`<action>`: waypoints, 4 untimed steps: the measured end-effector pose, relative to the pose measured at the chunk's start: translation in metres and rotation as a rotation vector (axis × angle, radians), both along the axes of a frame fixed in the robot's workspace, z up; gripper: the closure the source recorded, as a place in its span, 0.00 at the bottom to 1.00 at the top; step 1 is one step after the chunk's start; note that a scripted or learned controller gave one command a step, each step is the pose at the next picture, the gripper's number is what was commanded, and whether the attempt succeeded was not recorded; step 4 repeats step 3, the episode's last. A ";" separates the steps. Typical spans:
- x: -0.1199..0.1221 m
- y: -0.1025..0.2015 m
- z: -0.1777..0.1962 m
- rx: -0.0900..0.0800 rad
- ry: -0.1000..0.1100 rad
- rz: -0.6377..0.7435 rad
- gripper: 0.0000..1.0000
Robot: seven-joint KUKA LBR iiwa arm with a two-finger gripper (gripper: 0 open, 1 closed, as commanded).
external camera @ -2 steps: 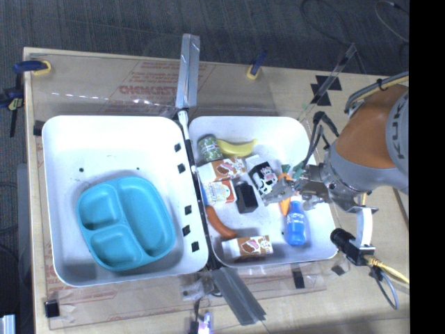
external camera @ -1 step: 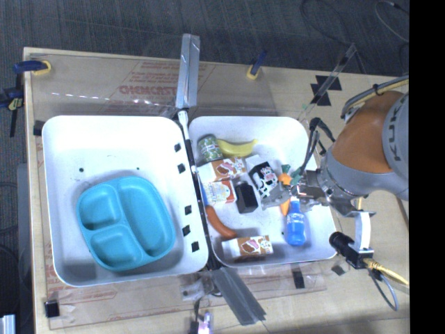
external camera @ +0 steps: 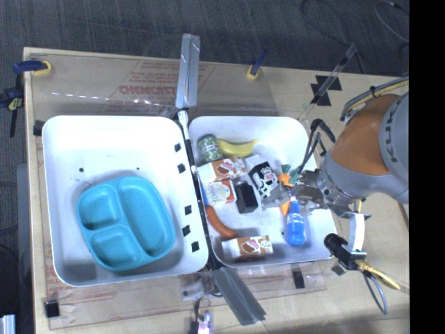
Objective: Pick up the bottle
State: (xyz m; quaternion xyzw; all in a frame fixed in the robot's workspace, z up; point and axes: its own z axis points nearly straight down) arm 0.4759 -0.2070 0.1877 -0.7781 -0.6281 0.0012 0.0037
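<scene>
A blue bottle (external camera: 296,228) lies in the right bin (external camera: 278,127), near its front right corner, with its neck pointing to the back. My gripper (external camera: 295,199) reaches in from the right and hovers right over the bottle's neck end. The grey wrist and its cables hide where gripper and bottle meet, so I cannot tell whether they touch. The arm's orange band (external camera: 361,141) sits above the bin's right wall.
The right bin also holds a banana (external camera: 236,146), a green can (external camera: 207,147), small printed cartons (external camera: 222,190), a cow-patterned carton (external camera: 263,177), a black block (external camera: 245,196), an orange stick (external camera: 217,221) and a brown box (external camera: 254,245). A blue divided plate (external camera: 125,221) lies in the left bin (external camera: 104,127).
</scene>
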 end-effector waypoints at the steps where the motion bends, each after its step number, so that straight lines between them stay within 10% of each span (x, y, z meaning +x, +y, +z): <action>1: 0.000 0.004 -0.004 0.001 0.000 -0.025 0.00; 4: 0.000 0.001 -0.001 -0.002 -0.002 -0.034 0.00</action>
